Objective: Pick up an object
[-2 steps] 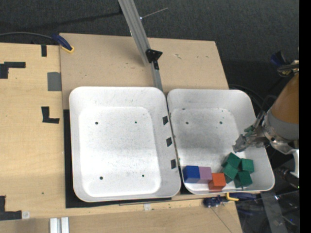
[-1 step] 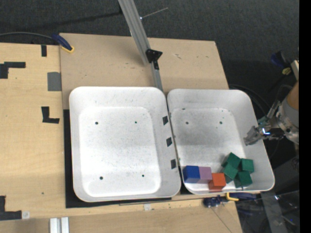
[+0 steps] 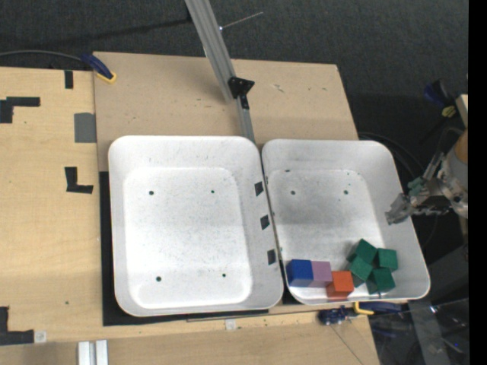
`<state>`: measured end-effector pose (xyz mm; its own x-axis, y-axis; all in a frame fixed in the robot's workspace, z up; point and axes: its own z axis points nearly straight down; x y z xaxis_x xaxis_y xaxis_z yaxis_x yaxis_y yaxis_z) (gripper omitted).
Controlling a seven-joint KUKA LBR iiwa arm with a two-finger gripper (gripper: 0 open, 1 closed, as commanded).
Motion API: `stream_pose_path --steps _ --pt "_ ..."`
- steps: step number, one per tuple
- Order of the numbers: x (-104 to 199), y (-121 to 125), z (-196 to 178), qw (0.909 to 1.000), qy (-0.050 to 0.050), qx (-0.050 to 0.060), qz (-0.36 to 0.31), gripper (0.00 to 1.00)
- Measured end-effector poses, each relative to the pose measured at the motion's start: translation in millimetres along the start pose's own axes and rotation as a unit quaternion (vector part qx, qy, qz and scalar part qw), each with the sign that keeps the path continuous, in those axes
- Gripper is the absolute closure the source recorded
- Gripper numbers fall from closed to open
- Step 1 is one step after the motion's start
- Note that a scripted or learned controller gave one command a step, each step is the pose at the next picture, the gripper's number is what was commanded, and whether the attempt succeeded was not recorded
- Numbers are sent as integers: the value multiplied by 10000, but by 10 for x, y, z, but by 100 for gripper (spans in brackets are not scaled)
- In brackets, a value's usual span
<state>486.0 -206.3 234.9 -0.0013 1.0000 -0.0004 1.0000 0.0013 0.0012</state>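
Several small blocks lie in the near right corner of the right bin [image 3: 327,158]: a blue cube [image 3: 300,271], a pale purple cube [image 3: 322,271], an orange cube [image 3: 342,283] and a cluster of dark green blocks [image 3: 373,265]. My gripper [image 3: 399,209] hangs over the bin's right rim, up and to the right of the green blocks and apart from them. I see nothing held in it. The arm behind it is cut off by the view's right side.
The left bin [image 3: 183,219] sits beside the right one, their rims touching. A grey metal rod [image 3: 217,44] slants down from the top to a black clamp [image 3: 240,87] behind the bins. The wooden bench top [image 3: 46,204] spreads to the left.
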Motion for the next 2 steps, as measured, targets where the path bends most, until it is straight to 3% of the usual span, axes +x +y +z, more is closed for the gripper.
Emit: stream_pose_path --steps 2 --pt "1045 238 50 10000 14 9 -32 100"
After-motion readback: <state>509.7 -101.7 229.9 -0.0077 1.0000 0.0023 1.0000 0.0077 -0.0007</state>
